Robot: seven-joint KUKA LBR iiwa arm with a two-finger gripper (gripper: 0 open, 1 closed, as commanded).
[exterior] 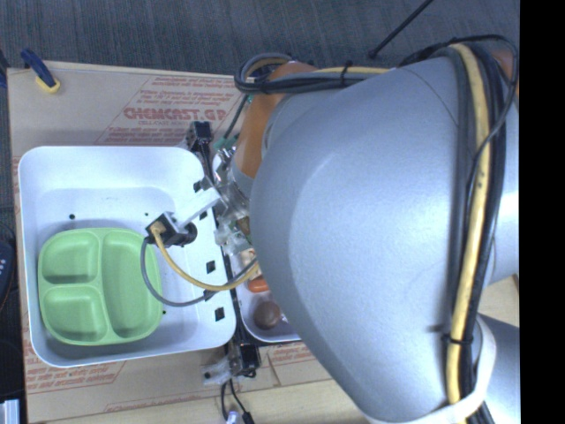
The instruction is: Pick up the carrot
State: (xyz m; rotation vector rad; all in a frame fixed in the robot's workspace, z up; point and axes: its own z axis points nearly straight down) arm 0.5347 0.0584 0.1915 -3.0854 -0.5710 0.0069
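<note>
I read "CHEMCAST GP" in red on the brown sheet (168, 113) along the desk's far edge. A sliver of carrot (257, 283) shows in the right bin (265, 332), by its left wall, beside a brown lump (267, 314). I cannot tell the claw's state behind the arm (371, 237).

Robotics lab setup: grey arm (380, 237) with loose cabling over white bin (106, 170), bench covered in printed cardboard sheet (168, 113), grey carpet (132, 16) beyond.
</note>
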